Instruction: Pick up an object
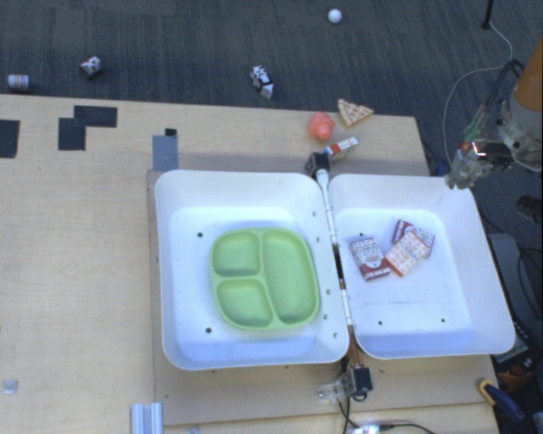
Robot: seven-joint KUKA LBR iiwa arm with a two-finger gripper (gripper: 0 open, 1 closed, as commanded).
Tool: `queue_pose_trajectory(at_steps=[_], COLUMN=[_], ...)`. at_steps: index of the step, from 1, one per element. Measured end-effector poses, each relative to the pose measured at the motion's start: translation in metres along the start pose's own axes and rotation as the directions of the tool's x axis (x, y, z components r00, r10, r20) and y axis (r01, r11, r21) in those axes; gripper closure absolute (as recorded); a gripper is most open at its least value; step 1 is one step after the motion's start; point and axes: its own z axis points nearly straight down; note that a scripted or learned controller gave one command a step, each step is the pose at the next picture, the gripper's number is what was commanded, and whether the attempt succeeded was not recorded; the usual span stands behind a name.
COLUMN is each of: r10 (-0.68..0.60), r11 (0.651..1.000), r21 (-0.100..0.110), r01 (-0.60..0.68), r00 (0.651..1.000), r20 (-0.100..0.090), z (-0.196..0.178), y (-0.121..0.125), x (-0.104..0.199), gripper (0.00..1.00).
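Camera view, near edge: small clip-and-cable fitting (pixel 349 383) on the bench lip at 6 o'clock, just below the seam where the two bins meet.
Left bin (pixel 182 280): white, shallow; holds a green three-compartment tray (pixel 265 278) lying flat, roughly central.
Right bin (pixel 458 322): white, shallow; touching the left bin along the centre seam.
Task objects: three small red-and-white packets, clustered in the right bin's upper middle. One (pixel 368 257) sits at 9 o'clock of the cluster; the second (pixel 406 253) lies tilted just beside it; the third (pixel 407 230) at 12 o'clock is partly under the second. None lifted; all rest on the bin floor.
Gripper (pixel 462 172): at 2 o'clock of the frame, over the right bin's far right corner, well apart from the packets. Nothing seen between the fingers. Opening: cannot tell, too blurred and small.
Arm (pixel 524 119): grey with orange band, entering at 3 o'clock.
Bench beyond bins, 12 o'clock: orange ball (pixel 321 125), pizza-slice toy (pixel 355 111), small red-tipped tube (pixel 343 147).
Floor, far edge: white ball (pixel 334 15) and scattered small items.
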Motion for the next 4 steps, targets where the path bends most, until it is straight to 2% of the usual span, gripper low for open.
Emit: queue_pose_trajectory(at_steps=[1,2,3,4], r10=[-0.003,-0.004,-0.004,0.001], r11=[1.0,1.0,1.0,1.0], r21=[0.003,0.001,0.004,0.005], r01=[0.003,0.004,0.004,-0.001], r00=[1.0,1.0,1.0,1.0], r20=[-0.003,-0.002,-0.003,-0.002], z=[0.002,-0.011,0.008,0.064], y=[0.031,0.032,0.031,0.03], x=[0.03,0.043,0.077,0.058], gripper=[1.0,1.0,1.0,1.0])
